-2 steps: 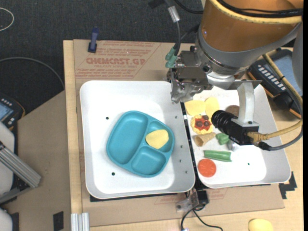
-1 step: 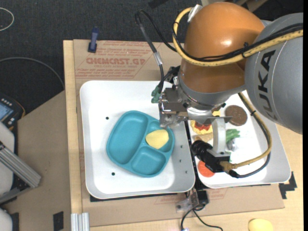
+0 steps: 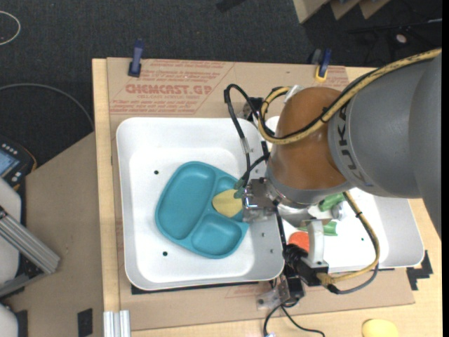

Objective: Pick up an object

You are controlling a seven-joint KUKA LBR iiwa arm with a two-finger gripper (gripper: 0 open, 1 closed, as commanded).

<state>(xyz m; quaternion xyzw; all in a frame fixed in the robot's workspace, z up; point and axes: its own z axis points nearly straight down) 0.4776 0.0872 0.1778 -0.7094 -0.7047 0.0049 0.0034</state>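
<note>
A teal divided plate lies tilted in the left white bin. A pale yellow rounded object rests on the plate's right edge. My gripper sits right beside that yellow object, at the plate's right rim near the wall between the bins. The big grey arm with its orange band hides most of the right bin. A green piece and an orange piece peek out under the arm in the right bin.
The bins stand on a cardboard-topped bench with blue clamps at the back edge. A yellow object lies off the bench at the bottom right. Cables loop around the wrist.
</note>
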